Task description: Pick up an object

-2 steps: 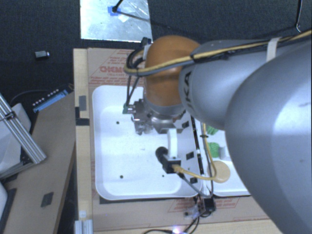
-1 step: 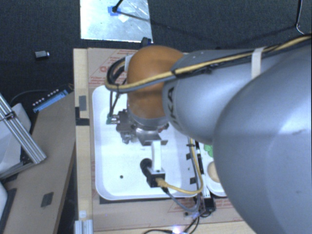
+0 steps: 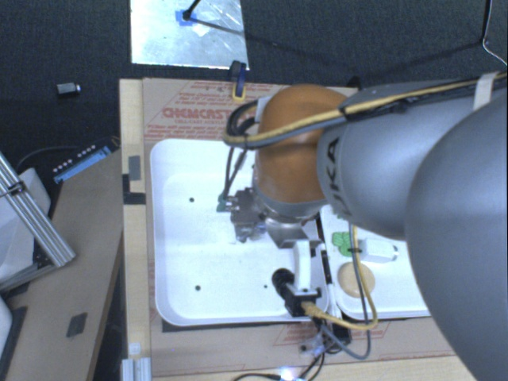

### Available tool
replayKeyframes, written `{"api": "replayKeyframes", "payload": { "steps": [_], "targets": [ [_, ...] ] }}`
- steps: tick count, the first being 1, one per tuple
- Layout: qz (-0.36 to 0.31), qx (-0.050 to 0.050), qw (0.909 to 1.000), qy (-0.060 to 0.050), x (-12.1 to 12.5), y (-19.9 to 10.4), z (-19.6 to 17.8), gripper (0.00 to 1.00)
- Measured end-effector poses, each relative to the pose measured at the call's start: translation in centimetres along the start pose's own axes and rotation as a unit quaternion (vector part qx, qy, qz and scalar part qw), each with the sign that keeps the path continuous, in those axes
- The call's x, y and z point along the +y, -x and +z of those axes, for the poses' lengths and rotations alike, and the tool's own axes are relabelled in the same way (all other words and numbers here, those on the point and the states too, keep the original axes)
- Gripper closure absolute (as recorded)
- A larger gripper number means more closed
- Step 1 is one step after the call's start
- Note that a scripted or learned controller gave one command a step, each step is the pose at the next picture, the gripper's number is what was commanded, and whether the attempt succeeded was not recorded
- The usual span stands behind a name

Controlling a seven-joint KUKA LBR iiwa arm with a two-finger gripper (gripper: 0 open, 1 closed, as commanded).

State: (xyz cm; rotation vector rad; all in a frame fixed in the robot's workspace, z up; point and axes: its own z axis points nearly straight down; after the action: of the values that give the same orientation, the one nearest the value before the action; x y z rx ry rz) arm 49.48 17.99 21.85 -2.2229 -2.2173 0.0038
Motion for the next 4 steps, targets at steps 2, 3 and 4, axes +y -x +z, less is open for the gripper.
{"api": "replayKeyframes", "payload": {
  "steps": [2, 3, 4],
  "targets": [
    [-0.004, 0.002, 1.0000, 0.005, 5.3, -3.4, -8.6, 1.00],
    [-0.004, 0.001, 1.0000, 0.003, 5.0, -4.1, -10.8, 1.00],
    [-0.004, 0.005, 0.9999, 0.011, 0.8, -4.0, -32.7, 1.00]
  ]
}}
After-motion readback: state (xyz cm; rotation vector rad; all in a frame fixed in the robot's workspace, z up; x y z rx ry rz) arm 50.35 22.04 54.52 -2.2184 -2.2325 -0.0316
